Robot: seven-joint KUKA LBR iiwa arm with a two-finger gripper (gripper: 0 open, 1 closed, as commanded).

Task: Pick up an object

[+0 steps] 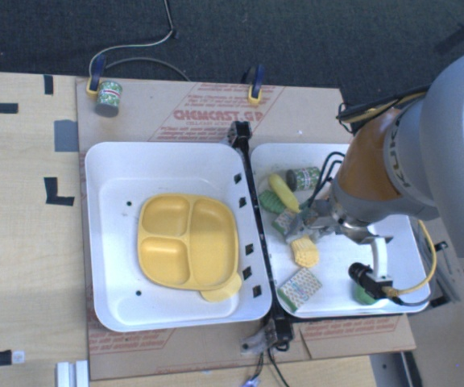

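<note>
Gripper low in the right bin, over the toys

My gripper (303,226) sits between the banana (283,192) and the corn piece (304,253), right beside both. The banana's long way slants up-left. I cannot tell how wide the jaws are.

The one camera sat high above the bench (22,240) and looked down at a slant. It was far enough to take in both white bins (103,216) side by side. The arm (393,168) came in from the right.
</note>
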